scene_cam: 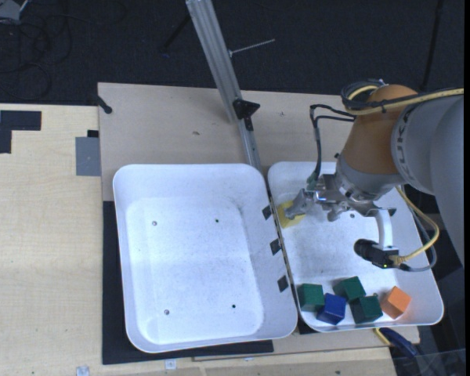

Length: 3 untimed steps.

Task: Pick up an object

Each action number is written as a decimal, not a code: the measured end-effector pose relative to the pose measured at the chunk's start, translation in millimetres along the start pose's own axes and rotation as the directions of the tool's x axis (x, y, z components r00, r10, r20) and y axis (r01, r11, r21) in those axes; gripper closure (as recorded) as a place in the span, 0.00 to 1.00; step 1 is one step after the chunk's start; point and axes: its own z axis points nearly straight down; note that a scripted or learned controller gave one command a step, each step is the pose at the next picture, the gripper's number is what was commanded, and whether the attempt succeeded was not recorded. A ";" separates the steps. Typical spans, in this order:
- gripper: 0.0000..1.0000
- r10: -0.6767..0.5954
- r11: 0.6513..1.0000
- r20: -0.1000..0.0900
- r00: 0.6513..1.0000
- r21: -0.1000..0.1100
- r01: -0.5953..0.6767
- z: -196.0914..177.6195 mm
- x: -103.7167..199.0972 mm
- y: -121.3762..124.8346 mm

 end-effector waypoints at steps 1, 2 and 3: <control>0.00 -0.003 1.000 0.000 1.000 -0.009 0.003 5.6 -5.6 -2.0; 1.00 0.004 1.000 0.000 1.000 -0.013 -0.004 -4.9 -8.2 -1.4; 1.00 0.009 1.000 -0.001 1.000 -0.009 -0.009 -12.5 -9.1 -2.9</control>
